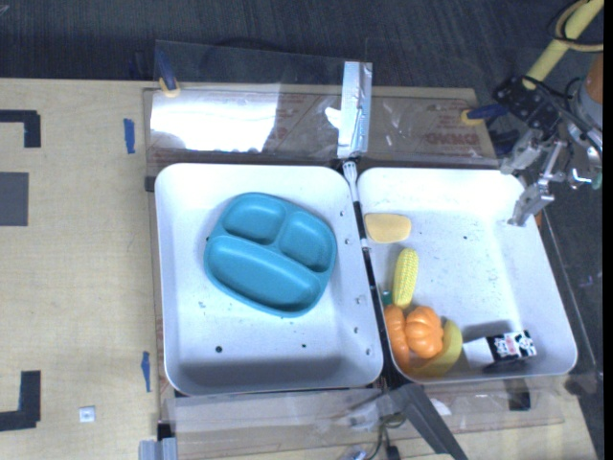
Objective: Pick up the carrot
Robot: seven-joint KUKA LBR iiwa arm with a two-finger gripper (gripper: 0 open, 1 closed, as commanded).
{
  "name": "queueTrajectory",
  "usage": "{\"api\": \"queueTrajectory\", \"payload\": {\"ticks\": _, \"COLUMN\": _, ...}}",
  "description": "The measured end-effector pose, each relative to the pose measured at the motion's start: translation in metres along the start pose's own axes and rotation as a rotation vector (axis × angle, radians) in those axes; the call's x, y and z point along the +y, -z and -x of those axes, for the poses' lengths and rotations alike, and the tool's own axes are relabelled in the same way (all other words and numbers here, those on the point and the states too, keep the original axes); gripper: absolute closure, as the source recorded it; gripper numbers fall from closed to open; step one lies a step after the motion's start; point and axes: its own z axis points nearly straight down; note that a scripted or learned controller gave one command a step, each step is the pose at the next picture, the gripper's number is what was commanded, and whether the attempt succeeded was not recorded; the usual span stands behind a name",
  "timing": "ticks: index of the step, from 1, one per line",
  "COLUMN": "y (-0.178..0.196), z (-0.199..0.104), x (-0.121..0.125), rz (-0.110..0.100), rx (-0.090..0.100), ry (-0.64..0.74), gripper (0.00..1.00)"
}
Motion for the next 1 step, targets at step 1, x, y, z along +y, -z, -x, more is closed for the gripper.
{"api": "queueTrajectory", "payload": {"ticks": 1, "y": 0.0103, "z": 0.0019, "x": 0.0032, "rz": 0.002, "rx": -0.008, "ry": 0.002, "gripper": 1.0}}
